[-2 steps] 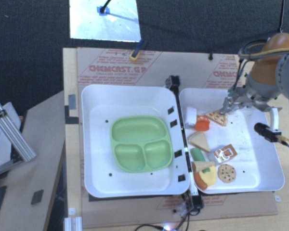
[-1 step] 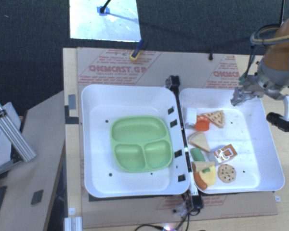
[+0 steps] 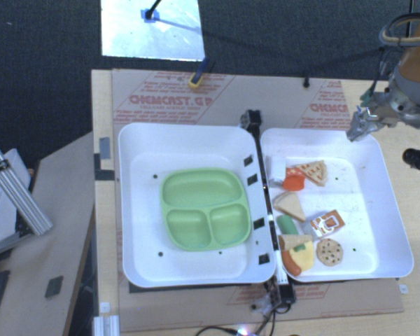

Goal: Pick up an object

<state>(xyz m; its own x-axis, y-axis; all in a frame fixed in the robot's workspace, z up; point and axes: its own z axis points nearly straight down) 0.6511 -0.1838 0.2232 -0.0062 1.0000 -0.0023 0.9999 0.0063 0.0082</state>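
Table (image 3: 161,100): two white bins. Left bin (image 3: 136,152): green tray (image 3: 199,208). Right bin (image 3: 378,208): toy foods crowded along its left wall, including pizza slice (image 3: 311,171) and cookie (image 3: 329,252). Claw (image 3: 360,126): above far rim, nothing visibly held, grip state unreadable. Risk: crowding may cause a missed or double pick.

**Two bins on a boarded desk**

The desk (image 3: 105,208) carries a printed cardboard sheet (image 3: 217,96). On the sheet sit two shallow white bins side by side, touching: the left bin (image 3: 136,208) and the right bin (image 3: 388,208). A yellow item (image 3: 196,80) lies at the sheet's far edge.
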